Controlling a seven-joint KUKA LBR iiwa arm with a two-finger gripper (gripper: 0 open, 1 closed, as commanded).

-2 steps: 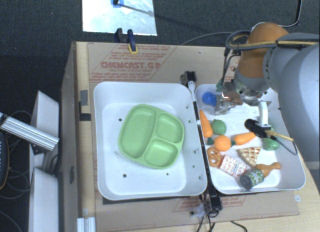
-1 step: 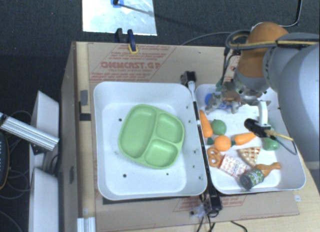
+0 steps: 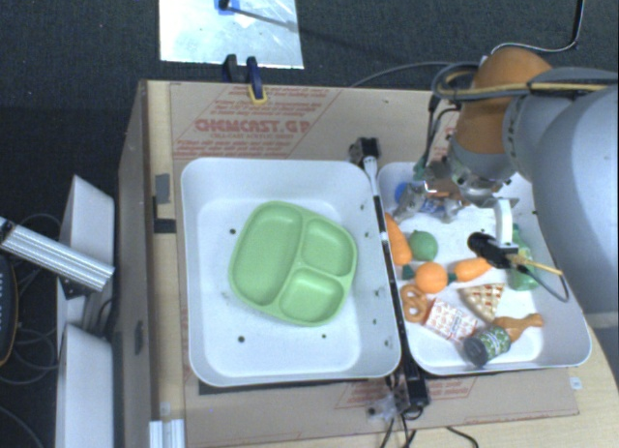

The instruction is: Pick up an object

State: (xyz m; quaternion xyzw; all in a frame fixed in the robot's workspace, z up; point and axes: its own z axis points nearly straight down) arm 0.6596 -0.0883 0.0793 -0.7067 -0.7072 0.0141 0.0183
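Camera view — the arm reaches in over the right bin, its gripper low at that bin's far end. Whether the jaws stand wide or narrow cannot be told. The candidate objects lie heaped in the right bin nearer the camera than the gripper: a green ball, an orange ball, a carrot along the bin's left wall, a pizza slice, a pretzel and a small can at the near edge. The left bin — beside the right bin — holds a green divided plate. The step in hand appears to be the descent toward a grasp; nothing is seen held. The next move calls for closing on one item and lifting clear of its neighbours.
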